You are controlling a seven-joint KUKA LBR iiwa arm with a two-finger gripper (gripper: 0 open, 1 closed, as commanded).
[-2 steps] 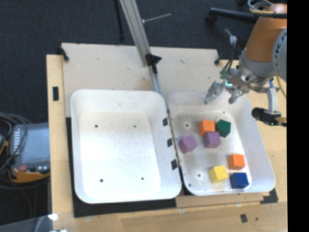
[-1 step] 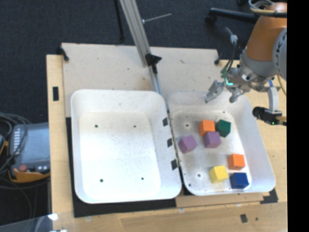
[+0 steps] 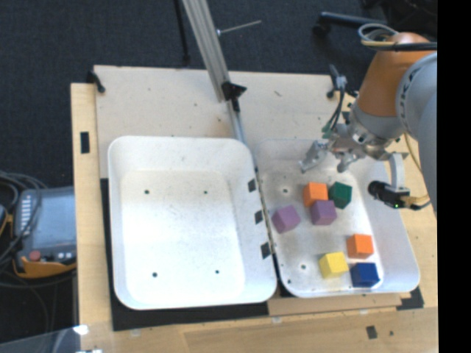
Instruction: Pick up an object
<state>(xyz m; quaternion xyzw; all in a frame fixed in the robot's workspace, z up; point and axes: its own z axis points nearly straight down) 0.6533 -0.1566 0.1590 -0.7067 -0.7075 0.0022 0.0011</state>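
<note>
Orange cube (image 3: 316, 192), upper one of two, item one: sitting in the right bin (image 3: 401, 271), right of centre in the frame, upper edge of the block cluster. It is lying nearest the gripper (image 3: 329, 158), hence taken here as the likeliest object to pick. Touching or nearly touching a green cube (image 3: 341, 193) on its right and a purple cube (image 3: 323, 212) just below; which of the two gaps is truly closed is not resolvable.

Handling, as judged: looking like a small painted wooden or foam block, so probably light, stiff, not fragile, with flat faces offering fair grip. Best hold appearing to be across the upper and lower faces or the free left face, since the right side is crowded by the green neighbour.

Orientation: resting flat, edges turned slightly against the bin walls; being a cube, it is presenting no long axis.

Gripper: hanging above and just beyond the cube, toward the upper part of the bin, its fingers spread apart and pinching nothing.

Other stock in the same bin: second purple cube (image 3: 285, 218) to the left, yellow cube (image 3: 333, 264), blue cube (image 3: 364, 274) and second orange cube (image 3: 360, 245) lower down. Left bin (image 3: 118, 197) sitting alongside on the worktop (image 3: 147, 101).
</note>
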